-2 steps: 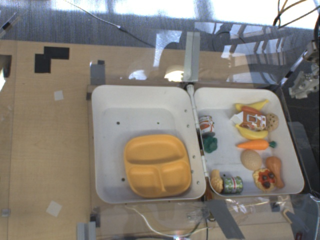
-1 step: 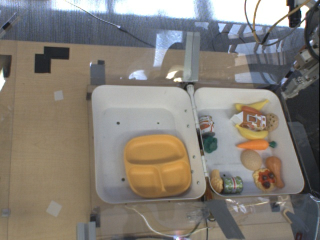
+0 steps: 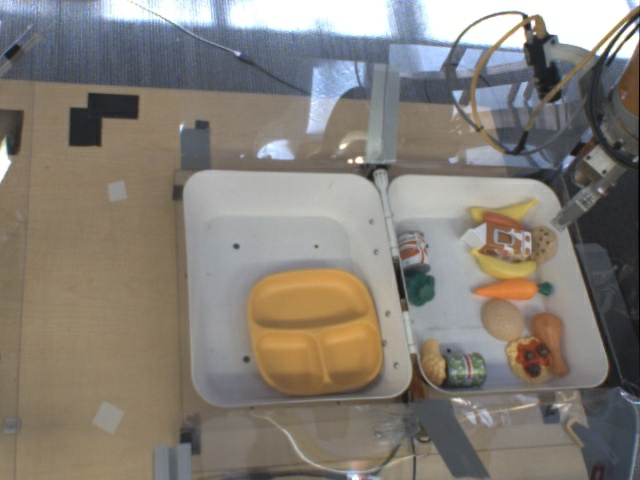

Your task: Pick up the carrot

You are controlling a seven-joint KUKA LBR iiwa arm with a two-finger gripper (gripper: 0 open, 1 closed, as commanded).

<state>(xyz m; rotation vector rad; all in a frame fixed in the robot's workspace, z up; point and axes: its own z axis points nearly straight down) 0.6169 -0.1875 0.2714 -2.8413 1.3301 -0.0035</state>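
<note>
Here, claw [image 3: 578, 208] above right bin's [image 3: 592, 298] edge, carrot [image 3: 512, 289] lying apart

Robotics lab: wooden bench [image 3: 90, 298] with black marker patches [image 3: 100, 116], two white bins [image 3: 215, 268], looped cabling [image 3: 500, 78], toy food.

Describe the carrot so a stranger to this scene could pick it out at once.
Look in the right-hand white bin, at mid-height toward its right wall. The orange toy carrot lies sideways there, below the yellow banana and above the beige egg. It alone is tapered orange with a green stem end.
</note>
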